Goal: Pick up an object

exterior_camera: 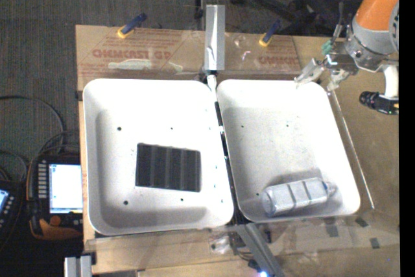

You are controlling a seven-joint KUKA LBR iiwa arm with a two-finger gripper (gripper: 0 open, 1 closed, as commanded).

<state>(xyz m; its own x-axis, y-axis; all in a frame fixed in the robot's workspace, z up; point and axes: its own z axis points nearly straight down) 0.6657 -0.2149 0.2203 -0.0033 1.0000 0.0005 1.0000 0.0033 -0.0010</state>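
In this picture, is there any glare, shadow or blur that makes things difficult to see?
In the camera view, the white bins look bright and washed out; the wrapped pack gives a soft shine; the dark ribbed block is clear; the hand is slightly blurred.

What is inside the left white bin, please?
Inside the left bin lies one dark ribbed rectangular object, flat on the floor. The floor beneath that object is covered, so it cannot be seen.

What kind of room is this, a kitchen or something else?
Probably a robot lab, not a kitchen: a robot arm reaches over two white bins on a clamped bench, with a control pendant beside it.
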